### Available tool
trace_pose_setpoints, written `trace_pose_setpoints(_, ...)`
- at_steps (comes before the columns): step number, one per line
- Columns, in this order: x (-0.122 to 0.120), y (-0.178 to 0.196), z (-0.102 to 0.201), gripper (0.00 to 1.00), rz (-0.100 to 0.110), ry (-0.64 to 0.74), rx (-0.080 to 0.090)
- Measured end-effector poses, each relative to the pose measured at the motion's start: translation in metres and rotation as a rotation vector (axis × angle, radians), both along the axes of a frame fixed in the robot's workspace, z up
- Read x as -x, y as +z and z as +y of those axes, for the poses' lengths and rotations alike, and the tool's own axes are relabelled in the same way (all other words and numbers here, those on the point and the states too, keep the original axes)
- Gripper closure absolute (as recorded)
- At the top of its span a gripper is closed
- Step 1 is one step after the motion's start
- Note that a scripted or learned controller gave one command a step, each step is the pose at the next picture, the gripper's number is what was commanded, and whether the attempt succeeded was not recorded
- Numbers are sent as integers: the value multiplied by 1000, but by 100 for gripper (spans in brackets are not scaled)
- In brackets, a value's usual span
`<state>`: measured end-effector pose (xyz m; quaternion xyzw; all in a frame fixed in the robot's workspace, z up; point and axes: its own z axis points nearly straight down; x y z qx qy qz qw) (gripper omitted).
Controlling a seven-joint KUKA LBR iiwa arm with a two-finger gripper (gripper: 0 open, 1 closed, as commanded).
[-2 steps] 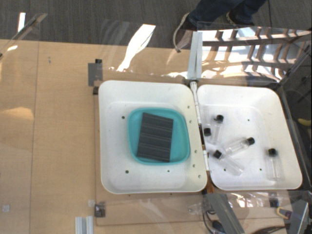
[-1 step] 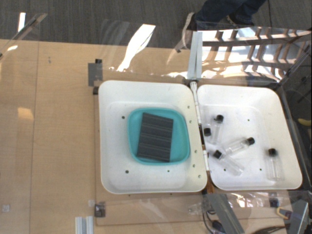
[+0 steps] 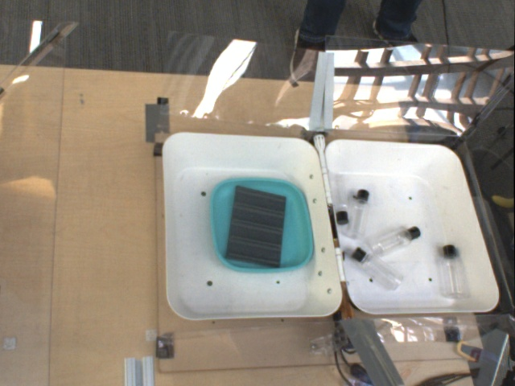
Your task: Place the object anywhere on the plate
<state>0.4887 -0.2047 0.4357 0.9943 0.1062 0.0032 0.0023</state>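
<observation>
Nearest me, along the front edge of the wooden bench [image 3: 80,240], I see a small metal bracket [image 3: 164,346] and, toward the front right corner, a tangle of cables [image 3: 358,368] that the frame cuts off. I can't read any brand, label or writing anywhere.

The left bin [image 3: 183,284] holds a teal plate [image 3: 219,215] in the middle of its floor. The dark grey ribbed block [image 3: 256,226] lies flat on that plate, slightly skewed, its far corners close to the plate's far rim. I can't tell what the block is made of.

The right bin [image 3: 418,183] holds several clear vials with black caps. One vial [image 3: 394,240] lies tilted near the middle of the floor. Another [image 3: 451,270] lies near the right wall. A third [image 3: 372,264] lies near the front left corner, its glass body hard to make out against the white. Two more caps [image 3: 360,195] sit near the left wall.

I cannot tell the gripper's state from this view.

Beyond the bins, a metal post [image 3: 322,87] rises from the seam between them. Glare on the clear shield washes out the far edge of the bench. At the back, a person's legs [image 3: 330,6] in jeans are cut off above the knee.
</observation>
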Motion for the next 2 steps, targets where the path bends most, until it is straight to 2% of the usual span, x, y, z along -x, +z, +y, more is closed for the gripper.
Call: trace_pose_setpoints(2, 0, 0, 0, 0, 0, 0, 0)
